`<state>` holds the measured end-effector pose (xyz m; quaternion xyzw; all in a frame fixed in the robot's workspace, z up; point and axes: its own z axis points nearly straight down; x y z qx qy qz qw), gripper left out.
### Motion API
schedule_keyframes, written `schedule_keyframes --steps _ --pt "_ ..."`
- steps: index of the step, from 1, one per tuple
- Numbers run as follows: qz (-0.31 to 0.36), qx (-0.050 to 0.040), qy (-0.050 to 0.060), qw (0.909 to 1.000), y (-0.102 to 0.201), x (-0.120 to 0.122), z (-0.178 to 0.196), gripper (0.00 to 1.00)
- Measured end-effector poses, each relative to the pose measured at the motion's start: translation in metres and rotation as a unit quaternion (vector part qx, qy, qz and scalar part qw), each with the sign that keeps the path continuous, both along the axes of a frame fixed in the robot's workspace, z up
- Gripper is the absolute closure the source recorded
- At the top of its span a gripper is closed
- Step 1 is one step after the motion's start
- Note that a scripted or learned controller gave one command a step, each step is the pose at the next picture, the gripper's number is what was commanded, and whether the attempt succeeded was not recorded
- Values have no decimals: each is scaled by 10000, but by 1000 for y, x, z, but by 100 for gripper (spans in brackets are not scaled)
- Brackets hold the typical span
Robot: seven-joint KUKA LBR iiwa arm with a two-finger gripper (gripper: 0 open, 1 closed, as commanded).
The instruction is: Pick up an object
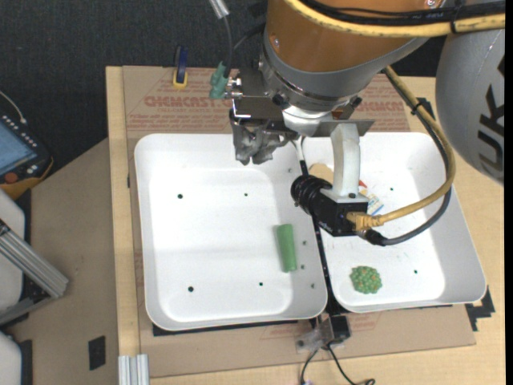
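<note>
A green cylinder (285, 247) lies in the left bin (184, 231), close to its right wall. A bumpy green ball (365, 279) rests in the right bin (433, 239) near the front. A tan object (321, 171) peeks out beside the arm in the right bin, along with a small red and white item (363, 188). My gripper (255, 149) hangs over the back right part of the left bin, above and behind the green cylinder. Nothing shows between its dark fingers.
The grey and orange arm (345, 22) fills the top of the view. A black cable fitting (321, 203) and a yellow hose (409, 207) hang over the divider between the bins. Cardboard (144, 103) surrounds the bins.
</note>
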<state>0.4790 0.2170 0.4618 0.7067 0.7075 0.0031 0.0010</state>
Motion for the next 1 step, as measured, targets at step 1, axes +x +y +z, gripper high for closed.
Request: schedule_keyframes --steps 1 --pt "4 4 -11 10000 6 0 60 100"
